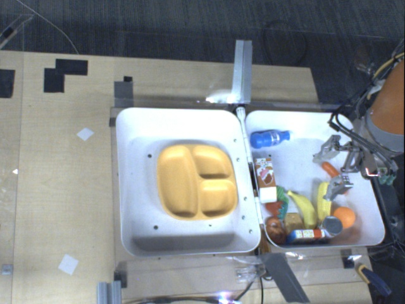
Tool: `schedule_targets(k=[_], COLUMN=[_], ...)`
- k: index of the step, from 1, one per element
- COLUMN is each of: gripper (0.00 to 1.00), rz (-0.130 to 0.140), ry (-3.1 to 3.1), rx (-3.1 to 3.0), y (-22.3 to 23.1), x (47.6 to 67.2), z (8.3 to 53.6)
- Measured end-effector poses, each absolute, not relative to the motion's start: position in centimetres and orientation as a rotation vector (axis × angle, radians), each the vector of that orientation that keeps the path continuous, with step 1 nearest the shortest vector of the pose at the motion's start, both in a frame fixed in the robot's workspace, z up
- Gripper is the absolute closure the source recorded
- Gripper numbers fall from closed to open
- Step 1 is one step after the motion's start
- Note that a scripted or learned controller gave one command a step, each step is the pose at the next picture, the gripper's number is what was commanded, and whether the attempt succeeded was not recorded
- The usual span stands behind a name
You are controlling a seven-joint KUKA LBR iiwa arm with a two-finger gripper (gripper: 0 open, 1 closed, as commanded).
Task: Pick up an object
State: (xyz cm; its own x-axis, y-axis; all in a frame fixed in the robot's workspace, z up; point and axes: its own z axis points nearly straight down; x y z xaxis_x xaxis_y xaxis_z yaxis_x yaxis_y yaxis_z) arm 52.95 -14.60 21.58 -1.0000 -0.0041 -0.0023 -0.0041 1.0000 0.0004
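From above, at a slant: two shallow white bins side by side on a pale wooden worktop (57, 189). In the left bin (136, 170), a yellow divided tray (195, 180), lying flat near the middle. In the right bin (304, 128), a blue bottle (269, 137) on its side near the far left corner; a small carton (266, 171) along the left wall; lower down a crowded heap with two bananas (303, 207), an orange (345, 218), a red-labelled tube (308, 235) against the near wall, and smaller pieces too jumbled to name. An orange carrot-like piece (330, 168) lying apart from the heap, toward the right. Reaching in from the right, the grey arm with the jaws (338, 163) low over the right bin, spread wide on either side of the carrot-like piece, nothing gripped between them; touching it or not, cannot tell.
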Motion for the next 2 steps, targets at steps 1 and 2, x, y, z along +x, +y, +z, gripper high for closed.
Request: schedule_targets(k=[1,2], gripper=[0.0,0.0], rz=[0.001,-0.004], ry=[3.139,3.127], rx=[-0.006,-0.105], y=[-14.6,-13.9], x=[53.0,50.6], z=[21.6,8.9])
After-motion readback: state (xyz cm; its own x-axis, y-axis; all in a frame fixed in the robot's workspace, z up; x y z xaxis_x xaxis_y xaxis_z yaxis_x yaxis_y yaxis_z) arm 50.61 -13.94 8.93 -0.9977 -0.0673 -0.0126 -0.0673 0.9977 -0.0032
